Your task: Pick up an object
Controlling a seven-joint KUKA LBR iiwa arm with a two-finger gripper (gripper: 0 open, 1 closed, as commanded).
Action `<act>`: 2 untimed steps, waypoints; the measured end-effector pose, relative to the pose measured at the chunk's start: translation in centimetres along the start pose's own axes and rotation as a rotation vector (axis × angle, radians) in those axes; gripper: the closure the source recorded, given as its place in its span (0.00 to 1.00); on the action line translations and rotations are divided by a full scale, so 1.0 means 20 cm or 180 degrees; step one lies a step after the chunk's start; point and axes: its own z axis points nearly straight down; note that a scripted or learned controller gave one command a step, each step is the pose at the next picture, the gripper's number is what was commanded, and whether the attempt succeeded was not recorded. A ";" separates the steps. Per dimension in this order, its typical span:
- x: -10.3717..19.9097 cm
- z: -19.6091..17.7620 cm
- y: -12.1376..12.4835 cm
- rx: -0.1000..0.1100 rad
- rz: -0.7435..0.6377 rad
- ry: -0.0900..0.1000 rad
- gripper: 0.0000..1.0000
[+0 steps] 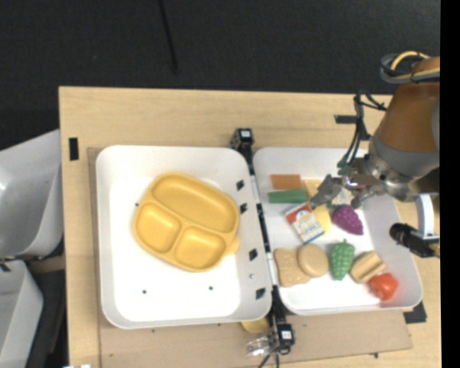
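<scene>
The right bin (291, 305) holds several toy foods: an orange block (285, 182), a green block (288, 196), a red and white carton (306, 222), purple grapes (348, 219), green grapes (340, 258), a tan cookie (313, 261), a slice of bread (289, 268), a bread roll (366, 266) and a red tomato (383, 285). My gripper (336, 193) hangs low over the bin's middle, just above the carton and left of the purple grapes. Its fingers look spread apart and nothing is seen between them.
The left bin (123, 282) holds a yellow divided plate (187, 221). Clips sit along the divider (253, 228) between the bins. The arm's grey and orange body (406, 129) rises over the right bin's far right corner. A white object (15, 198) lies off the bench's left side.
</scene>
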 end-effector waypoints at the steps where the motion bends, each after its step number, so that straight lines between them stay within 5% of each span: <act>1: 0.25 0.02 -0.37 0.0018 -0.0006 0.0005 0.00; 2: 0.53 0.07 -0.37 0.0003 -0.0016 0.0004 0.00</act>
